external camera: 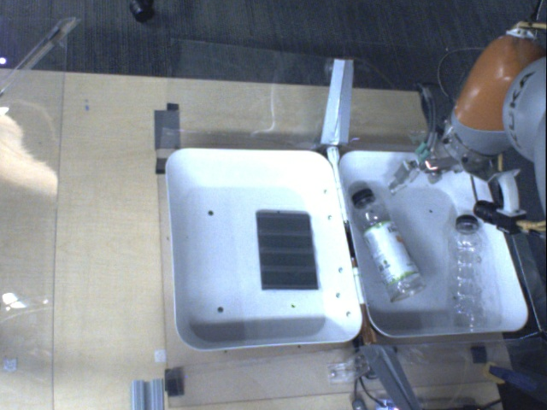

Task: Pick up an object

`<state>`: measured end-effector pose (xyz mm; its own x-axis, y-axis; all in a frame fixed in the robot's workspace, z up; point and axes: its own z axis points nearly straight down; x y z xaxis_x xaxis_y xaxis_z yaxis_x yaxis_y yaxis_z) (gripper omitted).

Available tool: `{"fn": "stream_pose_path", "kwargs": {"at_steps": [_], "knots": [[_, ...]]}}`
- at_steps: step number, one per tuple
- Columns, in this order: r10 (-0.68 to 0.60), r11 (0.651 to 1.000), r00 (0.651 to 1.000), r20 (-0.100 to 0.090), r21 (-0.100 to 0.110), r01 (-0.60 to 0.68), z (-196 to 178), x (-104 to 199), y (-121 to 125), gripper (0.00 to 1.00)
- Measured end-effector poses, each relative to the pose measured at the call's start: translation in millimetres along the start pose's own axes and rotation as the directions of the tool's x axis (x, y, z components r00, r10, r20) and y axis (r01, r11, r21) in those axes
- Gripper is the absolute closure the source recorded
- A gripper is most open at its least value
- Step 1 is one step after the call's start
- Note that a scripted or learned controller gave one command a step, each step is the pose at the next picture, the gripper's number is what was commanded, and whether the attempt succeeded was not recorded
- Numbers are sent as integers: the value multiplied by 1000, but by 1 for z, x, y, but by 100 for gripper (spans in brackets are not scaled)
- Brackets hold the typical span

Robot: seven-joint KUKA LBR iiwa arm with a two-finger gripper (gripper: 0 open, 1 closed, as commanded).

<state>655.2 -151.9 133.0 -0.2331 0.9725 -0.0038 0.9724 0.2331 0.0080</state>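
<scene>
A clear plastic bottle (390,253) with a black cap and a pale label lies slantwise in the right bin (432,319), near its left wall. A second clear bottle (466,272) with a dark cap lies along that bin's right side. In the middle of the left bin (197,229) lies a flat black ribbed rectangle (286,248). My gripper (410,174) hangs over the back of the right bin, above and to the right of the labelled bottle's cap and apart from both bottles. Nothing shows in its grasp.
A metal bar (338,101) runs back from the seam between the bins. The orange-banded arm (496,84) and black cables (504,216) crowd the right bin's far right corner. A clear sheet (51,186) covers the bench at left.
</scene>
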Motion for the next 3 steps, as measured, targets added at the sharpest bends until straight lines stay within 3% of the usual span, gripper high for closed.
{"fn": "stream_pose_path", "kwargs": {"at_steps": [1,2,3], "knots": [[-115,993,993,0,-2,115,43,31,-44,0],[-171,985,985,-1,0,171,25,26,-52,0],[-171,985,985,2,-7,171,13,26,-49,100]]}}
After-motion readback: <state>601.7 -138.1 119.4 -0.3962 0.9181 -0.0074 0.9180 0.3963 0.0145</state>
